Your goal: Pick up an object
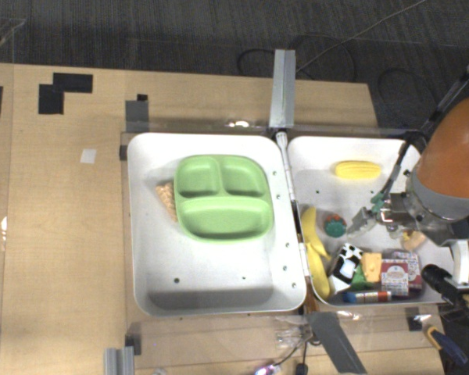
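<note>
Two white bins (141, 233): one green tray (221, 196) at nine o'clock; gripper (367, 213), state unclear, over two bananas (316, 252).

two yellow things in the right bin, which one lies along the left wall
The banana: long and curved, it runs along the right bin's left wall toward the front corner. The other yellow thing, the corn cob, lies crosswise near the back wall, apart from it.

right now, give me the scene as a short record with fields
left bin: green divided plate, a tan item tucked at its left edge
right bin: corn cob, banana, teal ball, black-and-white toy, red packet
gripper: over the right bin, near the teal ball
held: nothing visibly
</note>
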### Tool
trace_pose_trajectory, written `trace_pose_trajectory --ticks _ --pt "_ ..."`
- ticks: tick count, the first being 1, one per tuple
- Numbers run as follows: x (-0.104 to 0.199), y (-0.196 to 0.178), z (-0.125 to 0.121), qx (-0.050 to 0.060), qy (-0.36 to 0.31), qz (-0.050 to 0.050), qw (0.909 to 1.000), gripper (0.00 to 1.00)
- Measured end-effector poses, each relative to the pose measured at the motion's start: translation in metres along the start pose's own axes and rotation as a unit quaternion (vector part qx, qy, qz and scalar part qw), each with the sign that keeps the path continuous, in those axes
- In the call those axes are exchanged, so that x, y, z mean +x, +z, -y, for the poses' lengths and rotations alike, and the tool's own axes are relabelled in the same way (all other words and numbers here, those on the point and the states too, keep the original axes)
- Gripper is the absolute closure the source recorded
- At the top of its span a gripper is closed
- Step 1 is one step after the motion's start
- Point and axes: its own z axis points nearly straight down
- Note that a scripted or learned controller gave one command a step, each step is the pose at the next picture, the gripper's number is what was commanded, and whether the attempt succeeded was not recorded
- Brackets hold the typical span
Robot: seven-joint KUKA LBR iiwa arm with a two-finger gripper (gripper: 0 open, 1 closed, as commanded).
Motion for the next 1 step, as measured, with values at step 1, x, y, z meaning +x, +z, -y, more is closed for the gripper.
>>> trace_pose_trajectory --ticks 1 --pt "0.0006 0.1030 -0.0721 -0.003 0.012 0.000 0.9999 0.00"
